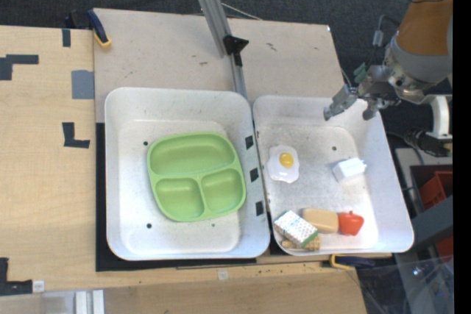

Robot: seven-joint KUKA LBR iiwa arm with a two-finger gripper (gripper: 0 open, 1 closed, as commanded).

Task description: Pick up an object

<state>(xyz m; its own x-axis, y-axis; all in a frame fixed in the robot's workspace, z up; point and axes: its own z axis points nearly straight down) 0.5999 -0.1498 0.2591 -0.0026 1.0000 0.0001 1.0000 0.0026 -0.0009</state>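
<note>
My gripper (353,108) hangs over the far right corner of the right bin (383,158), fingers spread open with nothing between them. Below it in that bin lie a fried egg toy (284,162), a small white block (349,169), a tan bread-like piece (321,220), a red pepper toy (352,223) and a patterned green-white packet (296,229). All of them rest on the bin floor, well apart from the gripper.
A green three-compartment plate (196,176) lies in the left bin (118,158). A grey metal pole (210,0) slants in from the top down to the divide between the bins. Beige board lies behind the bins.
</note>
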